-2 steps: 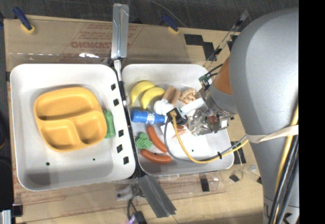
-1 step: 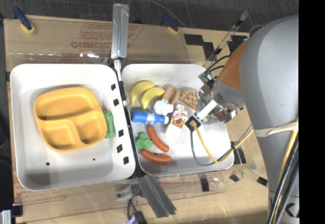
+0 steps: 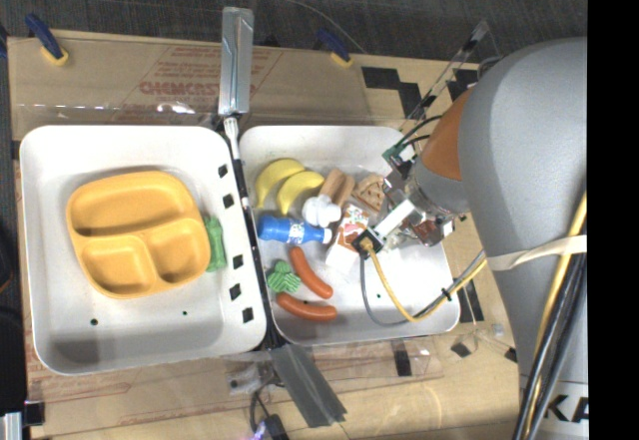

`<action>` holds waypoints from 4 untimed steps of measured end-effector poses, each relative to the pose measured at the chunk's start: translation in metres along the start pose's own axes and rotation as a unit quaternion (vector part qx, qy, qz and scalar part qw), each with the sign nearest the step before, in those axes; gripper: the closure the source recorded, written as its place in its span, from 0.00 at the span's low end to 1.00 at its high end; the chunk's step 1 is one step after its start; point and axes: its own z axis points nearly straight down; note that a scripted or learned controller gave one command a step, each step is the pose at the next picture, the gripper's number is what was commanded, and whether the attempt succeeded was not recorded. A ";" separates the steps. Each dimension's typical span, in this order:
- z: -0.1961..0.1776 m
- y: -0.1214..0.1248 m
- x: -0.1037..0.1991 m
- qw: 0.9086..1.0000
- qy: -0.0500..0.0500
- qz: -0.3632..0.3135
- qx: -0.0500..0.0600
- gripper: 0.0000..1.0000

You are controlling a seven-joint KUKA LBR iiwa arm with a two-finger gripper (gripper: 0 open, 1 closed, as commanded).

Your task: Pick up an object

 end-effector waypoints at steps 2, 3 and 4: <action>0.001 -0.081 -0.008 0.991 0.000 0.136 0.002 0.00; 0.002 -0.101 0.070 0.991 0.000 0.136 0.002 0.00; -0.102 -0.196 0.056 0.997 0.004 0.079 0.000 0.00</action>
